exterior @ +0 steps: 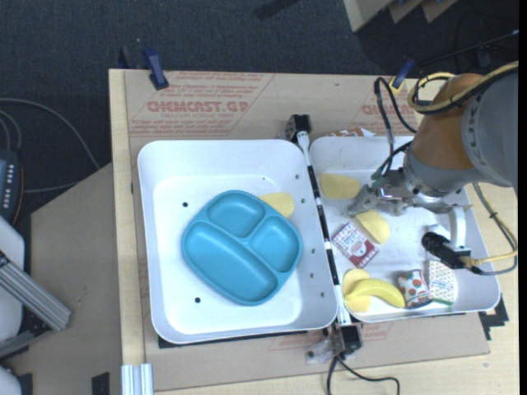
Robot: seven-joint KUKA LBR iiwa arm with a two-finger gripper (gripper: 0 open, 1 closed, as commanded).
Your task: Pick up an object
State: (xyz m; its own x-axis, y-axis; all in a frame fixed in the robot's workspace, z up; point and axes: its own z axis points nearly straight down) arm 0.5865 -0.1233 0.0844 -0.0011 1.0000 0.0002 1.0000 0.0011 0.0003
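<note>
The right bin [482, 299] holds several small things. A pale yellow wedge [336, 185] lies near its left wall, and a second yellow piece [376, 225] lies just below my gripper [368, 203]. The gripper hangs low over the bin's middle, close to that second piece; nothing shows between its fingers. A red and white packet [354, 244] lies beside the left wall. A banana [372, 293] rests at the front, with a strawberry-print packet [414, 288] and a white patterned packet [443, 282] to its right.
The left bin [156, 220] carries a blue divided plate [240, 246] with a yellow piece [279, 203] peeking out at its far right edge. The arm's orange band [445, 130] and grey body cover the right bin's back right.
</note>
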